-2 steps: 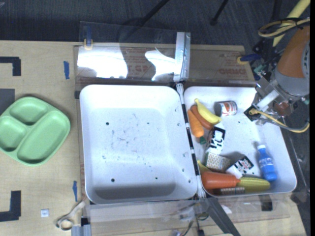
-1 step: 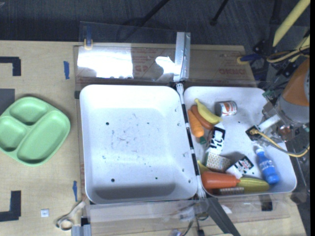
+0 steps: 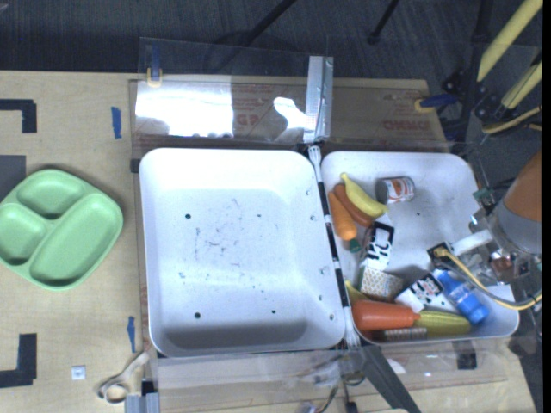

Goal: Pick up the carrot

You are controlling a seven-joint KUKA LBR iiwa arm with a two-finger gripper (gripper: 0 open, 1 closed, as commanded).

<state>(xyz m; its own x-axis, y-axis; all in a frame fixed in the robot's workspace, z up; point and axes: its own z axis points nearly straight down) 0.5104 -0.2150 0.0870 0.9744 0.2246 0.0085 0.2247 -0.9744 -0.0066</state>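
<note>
Orange carrot point(image 3: 385, 315) lies left of the end effector point(image 3: 498, 261) — grip state unclear.

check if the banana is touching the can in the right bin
Apart. The camera view shows the banana curving down and left of the can, with a strip of white bin floor plainly visible between the banana's near end and the can.

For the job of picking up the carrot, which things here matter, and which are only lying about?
Belong to the job:
- long orange carrot, near the front of the right white bin
- gripper at that bin's right side

Lying about:
- yellow banana
- small silver can
- blue plastic bottle
- green divided plate
</note>
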